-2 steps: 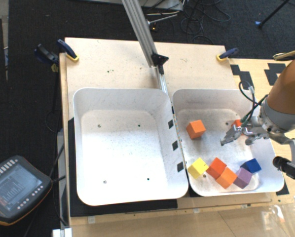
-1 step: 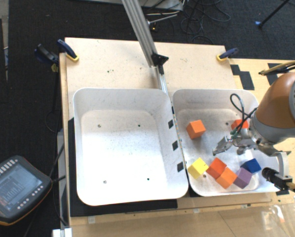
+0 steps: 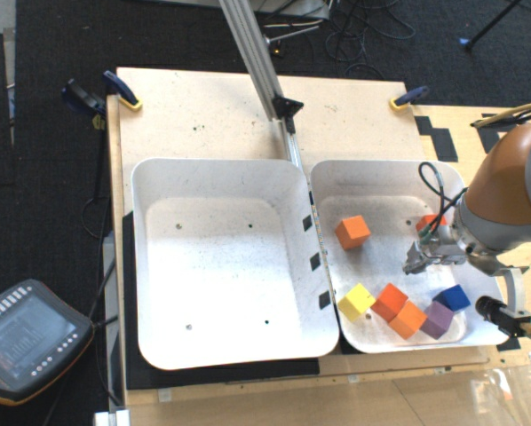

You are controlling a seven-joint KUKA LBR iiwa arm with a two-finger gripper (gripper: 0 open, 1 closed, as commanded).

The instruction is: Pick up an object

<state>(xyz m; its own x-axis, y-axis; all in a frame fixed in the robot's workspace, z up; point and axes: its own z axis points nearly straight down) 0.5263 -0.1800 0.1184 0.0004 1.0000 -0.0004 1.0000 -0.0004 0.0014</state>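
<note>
Blocks sat in right bin [image 3: 372,171]: orange cube [image 3: 353,232] alone near centre; yellow cube [image 3: 356,301], two orange blocks [image 3: 399,309], purple block [image 3: 438,319], blue block [image 3: 453,297] clustered along near edge. Gripper [image 3: 423,257] hung low over right side of bin, above cluster; fingers' state could not be told. Left bin [image 3: 159,185] beside it on table [image 3: 203,114]

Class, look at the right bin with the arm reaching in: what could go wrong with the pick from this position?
1. The gripper hangs over bare bin floor, so closing here would likely grab nothing.
2. The yellow cube, red cube, orange cube, purple cube and blue cube sit crowded together; fingers could jam or push neighbours.
3. They lie near the right bin wall, risking a collision.
</note>
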